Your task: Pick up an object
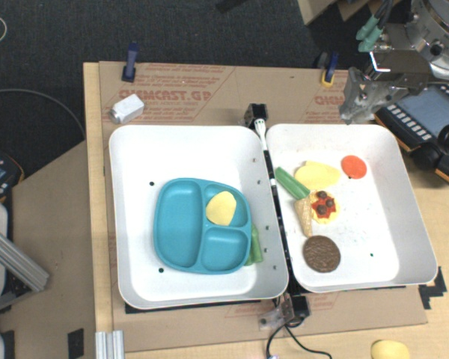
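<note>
My gripper hangs above the far edge of the right bin, open with nothing between its fingers. In that bin lie a green bean-like stick, a yellow piece, a red-orange disc, a pale corn cob, a small yellow slice with red and dark toppings and a brown cookie. The left bin holds a teal divided plate with a yellow item in its upper right compartment. A green piece lies against the plate's right edge.
A small white block sits on the cardboard behind the left bin. Blue clamps grip the board's far edge. A black fitting stands between the bins at the back. A yellow object lies at the bottom right.
</note>
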Controlling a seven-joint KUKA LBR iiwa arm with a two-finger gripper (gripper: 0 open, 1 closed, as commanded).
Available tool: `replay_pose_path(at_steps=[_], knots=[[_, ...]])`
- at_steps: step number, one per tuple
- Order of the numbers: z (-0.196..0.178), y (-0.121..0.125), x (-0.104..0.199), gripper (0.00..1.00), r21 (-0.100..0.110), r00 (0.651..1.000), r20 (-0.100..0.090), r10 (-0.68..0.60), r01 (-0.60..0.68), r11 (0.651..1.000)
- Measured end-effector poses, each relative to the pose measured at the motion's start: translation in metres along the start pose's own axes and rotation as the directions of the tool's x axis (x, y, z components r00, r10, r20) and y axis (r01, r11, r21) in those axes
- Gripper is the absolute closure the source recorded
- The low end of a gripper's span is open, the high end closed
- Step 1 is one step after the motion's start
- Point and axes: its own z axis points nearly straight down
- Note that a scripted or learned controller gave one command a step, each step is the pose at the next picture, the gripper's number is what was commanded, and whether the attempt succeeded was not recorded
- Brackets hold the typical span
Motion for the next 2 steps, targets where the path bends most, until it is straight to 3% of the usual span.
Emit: replay_pose_path(at_steps=[1, 2], knots=[[0.12, -0.002, -0.014, 1.0, 0.019, 1.0, 0.005, 0.016, -0.016, 1.0], [0.228, -0.002, 0.012, 1.0, 0.019, 1.0, 0.004, 0.012, -0.012, 1.0]])
